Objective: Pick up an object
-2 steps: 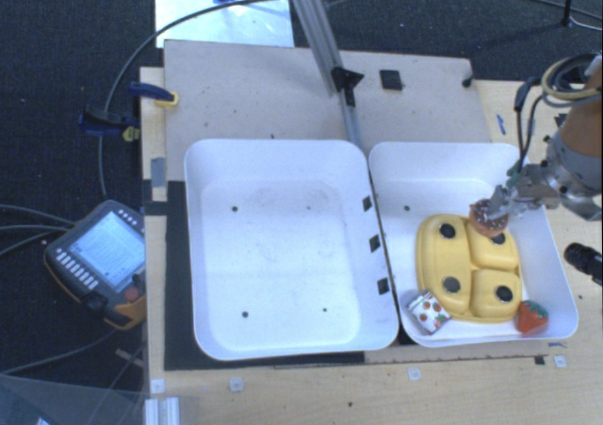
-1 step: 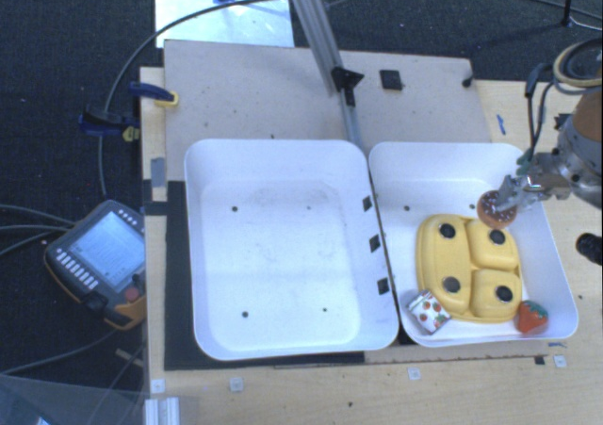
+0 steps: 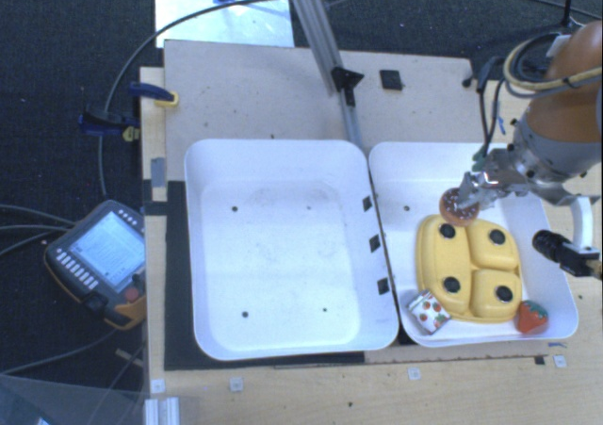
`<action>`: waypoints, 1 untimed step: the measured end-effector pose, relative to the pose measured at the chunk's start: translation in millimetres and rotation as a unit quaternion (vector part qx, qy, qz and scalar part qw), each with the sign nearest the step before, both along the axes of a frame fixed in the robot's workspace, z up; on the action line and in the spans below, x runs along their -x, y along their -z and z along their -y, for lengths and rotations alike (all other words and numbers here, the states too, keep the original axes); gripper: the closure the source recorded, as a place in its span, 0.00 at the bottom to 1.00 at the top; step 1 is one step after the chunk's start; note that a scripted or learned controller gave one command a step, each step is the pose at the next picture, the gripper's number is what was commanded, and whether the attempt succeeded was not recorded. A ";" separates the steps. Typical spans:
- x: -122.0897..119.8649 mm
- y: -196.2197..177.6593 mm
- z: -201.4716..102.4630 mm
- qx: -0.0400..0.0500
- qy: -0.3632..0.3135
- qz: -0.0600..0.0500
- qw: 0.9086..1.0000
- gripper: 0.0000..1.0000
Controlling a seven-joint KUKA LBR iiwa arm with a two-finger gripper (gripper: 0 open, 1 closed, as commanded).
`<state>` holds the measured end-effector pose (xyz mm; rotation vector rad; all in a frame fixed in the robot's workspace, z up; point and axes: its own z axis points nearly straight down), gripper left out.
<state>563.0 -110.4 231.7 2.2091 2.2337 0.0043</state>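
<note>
The pincer [image 3: 468, 195] hangs low in the right bin [image 3: 396, 169], and whether it is spread or pressed together I cannot tell; a small brown ring-shaped object [image 3: 460, 209] sits just beneath its tip, at the far edge of the yellow moulded tray [image 3: 469, 268]; best to centre over the ring and descend straight, so the tray's rim does not deflect it.

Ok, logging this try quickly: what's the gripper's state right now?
Gripper: down over the doughnut-like ring at the yellow tray's far edge; open, shut or holding cannot be told.
</note>
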 end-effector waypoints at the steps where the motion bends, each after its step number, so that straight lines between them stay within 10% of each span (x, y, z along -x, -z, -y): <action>1: -3.9 -5.4 -54.1 0.000 0.000 0.000 1.000 1.00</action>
